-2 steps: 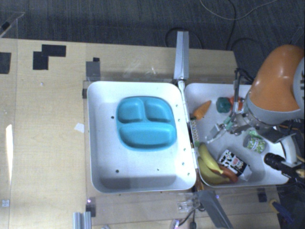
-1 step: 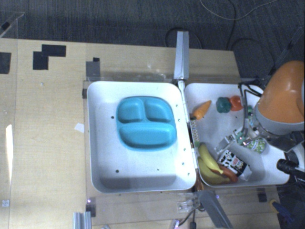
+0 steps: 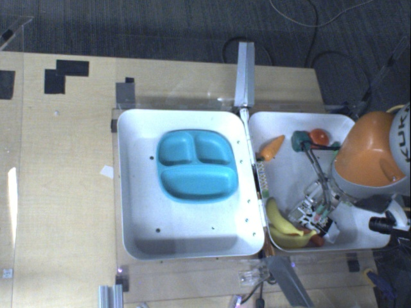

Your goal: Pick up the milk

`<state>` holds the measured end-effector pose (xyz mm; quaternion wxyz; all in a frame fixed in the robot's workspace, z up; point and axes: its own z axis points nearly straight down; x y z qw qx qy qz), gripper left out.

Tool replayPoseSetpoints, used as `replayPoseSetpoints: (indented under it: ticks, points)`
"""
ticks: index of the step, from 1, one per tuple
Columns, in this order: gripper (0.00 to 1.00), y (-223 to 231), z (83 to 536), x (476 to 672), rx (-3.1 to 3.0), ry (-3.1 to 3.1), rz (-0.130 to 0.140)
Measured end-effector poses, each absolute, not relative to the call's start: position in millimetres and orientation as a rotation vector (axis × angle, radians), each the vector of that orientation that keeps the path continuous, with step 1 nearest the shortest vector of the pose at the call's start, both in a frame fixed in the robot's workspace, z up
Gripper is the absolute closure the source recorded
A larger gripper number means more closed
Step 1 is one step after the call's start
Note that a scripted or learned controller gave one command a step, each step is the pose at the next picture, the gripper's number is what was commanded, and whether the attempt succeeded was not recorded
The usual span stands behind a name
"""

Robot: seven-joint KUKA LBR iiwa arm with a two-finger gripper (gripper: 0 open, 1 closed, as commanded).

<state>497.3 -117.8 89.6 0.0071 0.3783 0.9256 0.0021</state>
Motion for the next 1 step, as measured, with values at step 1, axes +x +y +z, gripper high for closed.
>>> replayPoseSetpoints:
  ticks: [1]
  points:
    - [1.0,-116.1,101.2,500.4,1.18,2.889,0.013]
